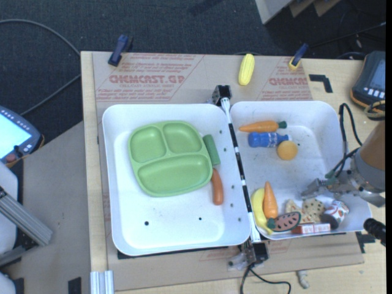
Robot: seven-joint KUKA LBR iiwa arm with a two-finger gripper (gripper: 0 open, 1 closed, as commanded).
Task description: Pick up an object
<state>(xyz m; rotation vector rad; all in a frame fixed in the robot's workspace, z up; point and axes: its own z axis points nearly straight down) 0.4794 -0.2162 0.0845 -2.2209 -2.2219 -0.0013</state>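
stage: early, no pick made yet as far as the view shows; nothing sits between the fingers.
tool: the tool [315,187] is low over the right bin's [324,112] near right part, coming in from the right edge; its two thin fingers look spread apart, tips pointing left, clamped on nothing.
likely target: the cracker-like piece [312,209] just below the fingertips, next to a small white and red item [335,213]; which one the arm is going for can't be told.
right bin contents: carrot [260,127], blue bottle [263,140] and orange ball [286,150] near the far wall; banana [260,208], a second small carrot [270,200], watermelon slice [285,221] and a red and white bar [313,228] along the near wall.
left bin: left bin [122,225] holds a green divided plate [170,158], a green stick [211,150] touching its right rim, an orange sausage-like piece [217,186] just beside it.
counter: corn cob [246,69] lies on the counter [153,78] behind the bins.
done: approach into the right bin, judged from the pose.
left: descend, close on one object, lift it clear of the bin.
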